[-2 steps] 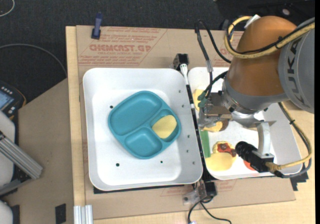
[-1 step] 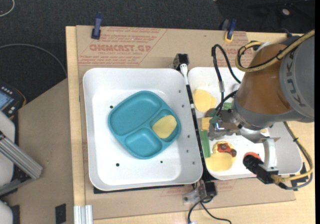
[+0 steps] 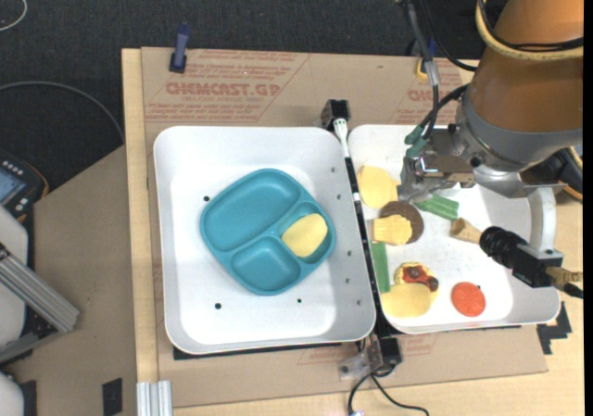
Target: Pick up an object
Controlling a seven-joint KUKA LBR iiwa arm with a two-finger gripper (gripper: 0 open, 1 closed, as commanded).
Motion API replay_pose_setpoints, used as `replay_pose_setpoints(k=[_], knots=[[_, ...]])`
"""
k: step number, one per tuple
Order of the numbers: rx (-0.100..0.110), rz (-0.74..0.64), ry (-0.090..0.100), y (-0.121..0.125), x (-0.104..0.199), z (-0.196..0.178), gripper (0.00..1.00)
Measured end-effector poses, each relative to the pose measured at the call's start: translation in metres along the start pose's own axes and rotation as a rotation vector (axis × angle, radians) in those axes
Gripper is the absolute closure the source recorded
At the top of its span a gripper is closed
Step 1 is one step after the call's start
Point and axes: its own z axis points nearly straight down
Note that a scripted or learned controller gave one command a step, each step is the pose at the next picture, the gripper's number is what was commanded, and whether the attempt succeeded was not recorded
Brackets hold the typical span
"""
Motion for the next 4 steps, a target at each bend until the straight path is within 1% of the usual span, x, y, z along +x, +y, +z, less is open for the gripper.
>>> replay_pose_setpoints(k=[1, 2, 3, 4], knots=[[0.026, 0.004, -0.003, -0.004, 0.025, 0.051, 1.0], [-0.002, 0.005, 0.0, 0.01, 0.032, -0.203, 1.0], [0.029, 0.011, -0.006, -0.001, -0.006, -0.108, 1.0], [0.034, 0.009, -0.005, -0.004, -0.009, 0.02, 1.0]])
